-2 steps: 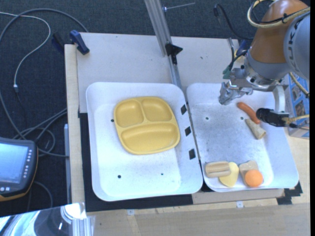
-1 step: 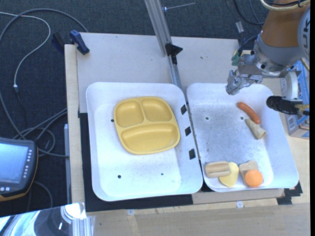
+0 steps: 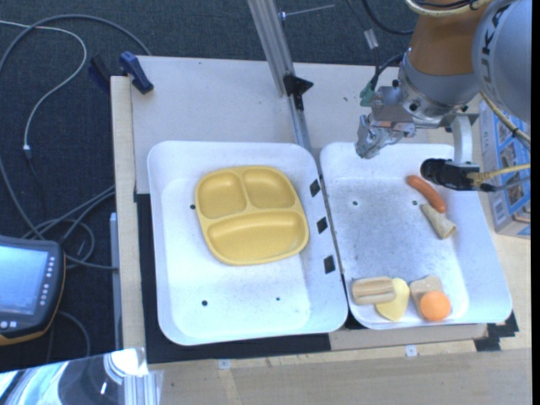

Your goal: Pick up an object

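We see the gripper [image 3: 369, 146] hanging over the far edge of the right bin [image 3: 384, 226], at about twelve o'clock of that bin, near its rim. Nothing sits between its fingers, and the view is too small and dark there for us to tell whether they stand apart or together.

The pickable things all lie in the right bin. At about two o'clock of the bin lies an orange carrot-like toy [image 3: 427, 193], and just below it, touching or nearly so, a tan cone-shaped piece [image 3: 439, 221]. At six o'clock, along the near rim, a cluster sits close together: a tan bread-roll toy [image 3: 374, 290], a pale yellow wedge [image 3: 392, 304], a tan block [image 3: 424, 286] and an orange ball [image 3: 435, 306]. The middle of the bin is bare speckled floor.

In the left bin [image 3: 177, 251] rests a yellow divided plate [image 3: 251, 214], at about the centre, leaning toward twelve o'clock.

We judge the task barely begun: no object is lifted, none is grasped, and the gripper is well apart from every toy. What remains is everything that matters: choosing a target, moving over it, descending, closing, and raising it. The carrot at the gripper's four o'clock is the nearest candidate.
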